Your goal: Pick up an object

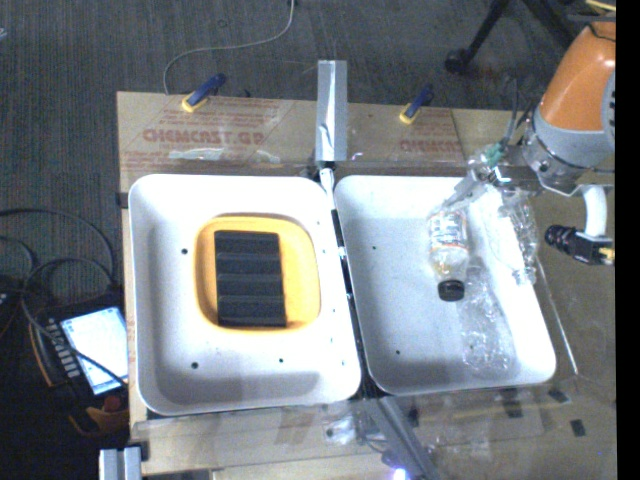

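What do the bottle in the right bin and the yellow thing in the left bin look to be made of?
Bottle: clear thin plastic, likely; bin shows through it, glints, black cap. Yellow thing: looks like matte plastic or rubber, with a black ridged insert; material unsure.

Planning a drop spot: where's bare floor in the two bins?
Left bin: a bare ring around the central yellow tray, widest along the near edge. Right bin: bare left half, beside the divider. Crowded on its right: bottle, black cap, clear plastic.
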You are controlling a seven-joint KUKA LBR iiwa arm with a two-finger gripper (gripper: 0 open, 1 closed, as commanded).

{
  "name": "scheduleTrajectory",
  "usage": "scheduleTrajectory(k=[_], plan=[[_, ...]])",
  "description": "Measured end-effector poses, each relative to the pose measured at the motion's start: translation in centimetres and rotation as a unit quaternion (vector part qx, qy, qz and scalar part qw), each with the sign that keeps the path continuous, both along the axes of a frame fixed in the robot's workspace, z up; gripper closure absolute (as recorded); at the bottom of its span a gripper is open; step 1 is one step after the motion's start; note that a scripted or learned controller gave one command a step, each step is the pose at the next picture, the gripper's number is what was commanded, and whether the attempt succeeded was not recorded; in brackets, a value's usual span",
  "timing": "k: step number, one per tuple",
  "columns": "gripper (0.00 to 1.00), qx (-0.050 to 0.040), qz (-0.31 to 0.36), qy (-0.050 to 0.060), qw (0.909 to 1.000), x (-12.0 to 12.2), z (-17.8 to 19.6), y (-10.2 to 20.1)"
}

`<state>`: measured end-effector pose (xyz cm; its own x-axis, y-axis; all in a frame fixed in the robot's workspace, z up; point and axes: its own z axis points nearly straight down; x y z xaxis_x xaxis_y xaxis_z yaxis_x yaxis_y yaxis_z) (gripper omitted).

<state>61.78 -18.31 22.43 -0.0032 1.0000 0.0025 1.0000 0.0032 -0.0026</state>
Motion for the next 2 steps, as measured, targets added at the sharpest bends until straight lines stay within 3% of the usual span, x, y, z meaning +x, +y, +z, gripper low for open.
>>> scheduleTrajectory(k=[1, 2], plan=[[0.00, -0.0002, 0.030, -0.005, 0.9995, 1.7, -11.9, -3.3], [0.00, -0.0114, 0.082, -0.019, 0.9964, 0.3, -12.1, -1.6]])
